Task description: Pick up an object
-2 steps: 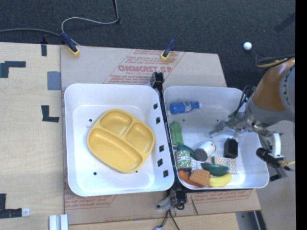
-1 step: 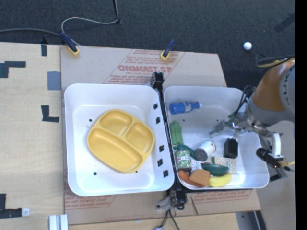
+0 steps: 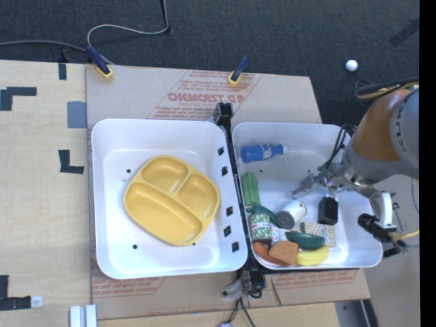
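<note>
the gripper (image 3: 328, 195) hung over the right bin (image 3: 300, 133); whether it was spread or closed could not be told. just beside it lay a small can (image 3: 291, 214), probably light, stiff and slick, best pinched across its round sides.

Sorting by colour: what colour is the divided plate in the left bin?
Yellow; the plate shows in the camera view.

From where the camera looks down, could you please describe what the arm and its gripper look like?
The arm is rounded, grey with a wide orange band above the wrist. The gripper is dark, with thin metallic linkage. A thin dark cable runs along the wrist.
</note>
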`<state>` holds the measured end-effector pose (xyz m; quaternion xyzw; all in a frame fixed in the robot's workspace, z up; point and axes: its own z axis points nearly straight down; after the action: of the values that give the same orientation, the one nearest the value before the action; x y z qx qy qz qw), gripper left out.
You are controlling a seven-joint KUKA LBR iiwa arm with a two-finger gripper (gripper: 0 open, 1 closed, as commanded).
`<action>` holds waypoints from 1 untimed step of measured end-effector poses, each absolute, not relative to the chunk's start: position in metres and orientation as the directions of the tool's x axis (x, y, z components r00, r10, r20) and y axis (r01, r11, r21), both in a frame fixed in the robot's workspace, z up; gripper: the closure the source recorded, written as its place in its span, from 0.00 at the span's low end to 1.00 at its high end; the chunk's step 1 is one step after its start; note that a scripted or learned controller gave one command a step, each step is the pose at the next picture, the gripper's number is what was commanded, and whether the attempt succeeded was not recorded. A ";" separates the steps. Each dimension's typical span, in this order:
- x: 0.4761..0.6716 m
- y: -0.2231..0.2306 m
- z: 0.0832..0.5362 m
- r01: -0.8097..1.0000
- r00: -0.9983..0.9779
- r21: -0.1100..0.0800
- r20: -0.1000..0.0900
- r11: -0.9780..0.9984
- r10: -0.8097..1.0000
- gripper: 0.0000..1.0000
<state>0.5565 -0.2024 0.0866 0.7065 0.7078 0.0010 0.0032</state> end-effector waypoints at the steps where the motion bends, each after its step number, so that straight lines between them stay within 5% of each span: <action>1: 0.538 -0.209 0.086 1.000 -0.002 0.005 -0.003 0.002 1.000 0.00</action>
<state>0.5382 -0.2091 0.0865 0.7065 0.7077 0.0007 0.0031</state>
